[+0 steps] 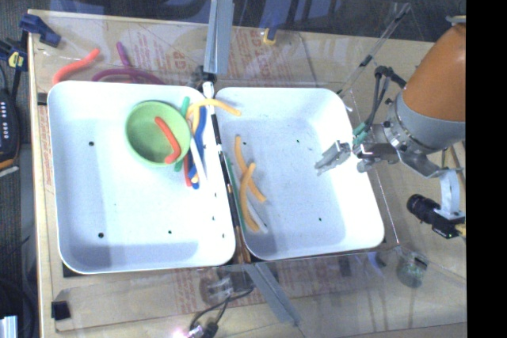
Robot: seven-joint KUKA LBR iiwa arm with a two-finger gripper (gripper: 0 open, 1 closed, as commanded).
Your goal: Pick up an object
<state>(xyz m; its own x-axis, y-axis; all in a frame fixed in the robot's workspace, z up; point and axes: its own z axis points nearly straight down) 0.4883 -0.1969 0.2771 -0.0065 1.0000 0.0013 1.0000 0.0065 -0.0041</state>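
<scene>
1. Two shallow white plastic bins sit side by side; we see the left bin (79, 233) and right bin (348, 210) meeting at a shared wall.
2. At three o'clock the grey arm (432, 119) reaches in, its gripper (331, 157) low over bare floor; we cannot tell its spread.
3. At ten o'clock the round green plastic bowl (146, 140) likely corrals thin sticks.
4. Orange curved plastic strips (249, 187), our likely target, lie at the gripper's nine o'clock, well apart.

We find open floor across the right bin (305, 229); only orange strips (248, 184) crowd its left wall, near the divider.
</scene>
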